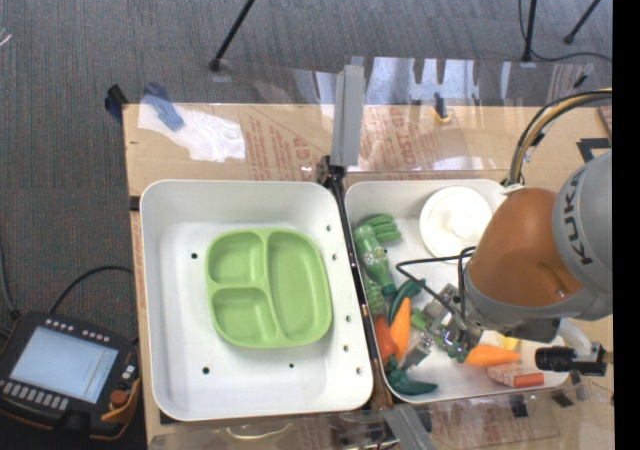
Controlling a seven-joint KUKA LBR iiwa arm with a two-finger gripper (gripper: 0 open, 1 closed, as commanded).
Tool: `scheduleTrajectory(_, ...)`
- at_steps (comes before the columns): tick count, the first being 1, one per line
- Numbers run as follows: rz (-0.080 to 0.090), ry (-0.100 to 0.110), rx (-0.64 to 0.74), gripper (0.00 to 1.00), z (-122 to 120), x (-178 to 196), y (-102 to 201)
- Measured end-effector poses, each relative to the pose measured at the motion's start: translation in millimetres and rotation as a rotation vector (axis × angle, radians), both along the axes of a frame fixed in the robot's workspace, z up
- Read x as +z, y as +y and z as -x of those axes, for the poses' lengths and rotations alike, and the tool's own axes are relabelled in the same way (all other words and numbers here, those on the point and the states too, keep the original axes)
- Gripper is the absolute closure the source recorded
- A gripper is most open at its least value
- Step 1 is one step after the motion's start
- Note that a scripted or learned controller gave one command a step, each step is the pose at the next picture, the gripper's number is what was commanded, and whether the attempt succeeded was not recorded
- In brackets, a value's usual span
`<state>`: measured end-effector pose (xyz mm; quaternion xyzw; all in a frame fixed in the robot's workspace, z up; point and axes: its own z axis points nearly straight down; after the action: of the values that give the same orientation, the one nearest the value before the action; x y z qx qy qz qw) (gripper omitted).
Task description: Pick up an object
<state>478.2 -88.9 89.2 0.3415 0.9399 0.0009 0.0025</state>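
Observation:
The right bin (400, 190) holds a jumble of small toys. A green bottle (372, 258) lies along its left wall, with a green ridged piece (381, 228) above it. An orange carrot (400, 326) stands slanted near the lower left, over a dark green leafy piece (411, 384). My gripper (436, 328) hangs low in the bin just right of that carrot, between it and a second carrot (490, 355). The orange-banded wrist (520, 258) covers much of the bin's right side. Nothing is visibly held.
A white round lid (455, 220) lies at the back of the right bin. A small orange block (517, 377) sits by the front rim. The left bin (170, 238) carries a green divided plate (268, 287). A teach pendant (60, 368) rests at lower left.

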Motion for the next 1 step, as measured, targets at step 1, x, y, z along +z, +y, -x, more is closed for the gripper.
scheduleTrajectory(1, 0.002, -0.002, -0.151, 0.0, 0.4, 0.3, 2.5)
